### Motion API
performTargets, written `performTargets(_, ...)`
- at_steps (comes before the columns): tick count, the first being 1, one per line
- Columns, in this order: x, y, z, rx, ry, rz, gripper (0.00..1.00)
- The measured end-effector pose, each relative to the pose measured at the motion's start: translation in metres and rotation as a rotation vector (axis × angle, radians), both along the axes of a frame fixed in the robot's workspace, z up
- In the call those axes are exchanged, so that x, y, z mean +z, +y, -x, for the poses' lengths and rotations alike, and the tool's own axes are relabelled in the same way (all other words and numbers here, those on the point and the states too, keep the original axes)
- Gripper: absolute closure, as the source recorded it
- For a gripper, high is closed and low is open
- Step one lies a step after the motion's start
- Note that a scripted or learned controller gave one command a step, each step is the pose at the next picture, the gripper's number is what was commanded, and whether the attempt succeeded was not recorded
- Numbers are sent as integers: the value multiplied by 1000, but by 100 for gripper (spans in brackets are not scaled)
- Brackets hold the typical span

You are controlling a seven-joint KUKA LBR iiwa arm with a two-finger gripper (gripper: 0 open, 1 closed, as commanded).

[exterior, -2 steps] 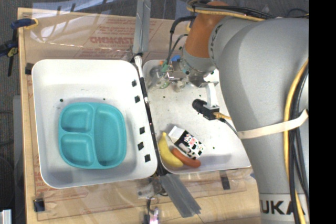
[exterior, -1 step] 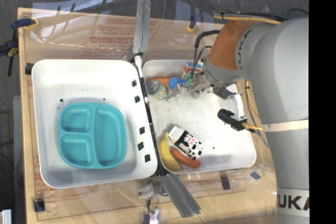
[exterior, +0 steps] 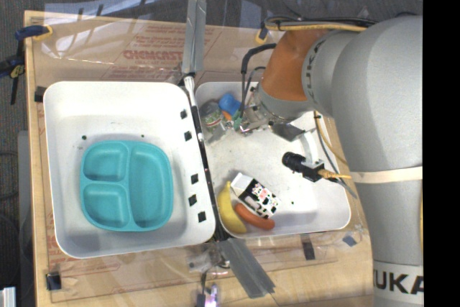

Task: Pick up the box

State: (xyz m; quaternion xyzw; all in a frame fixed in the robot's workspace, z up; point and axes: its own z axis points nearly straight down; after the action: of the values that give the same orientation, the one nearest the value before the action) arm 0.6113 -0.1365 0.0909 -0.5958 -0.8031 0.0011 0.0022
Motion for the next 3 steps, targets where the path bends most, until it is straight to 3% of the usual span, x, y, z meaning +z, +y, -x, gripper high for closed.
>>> performTargets(1,10,0,0,4,2,0,100)
performTargets(2,10,0,0,4,2,0,0)
performTargets(3,6,20,20,-115,-19,20,0)
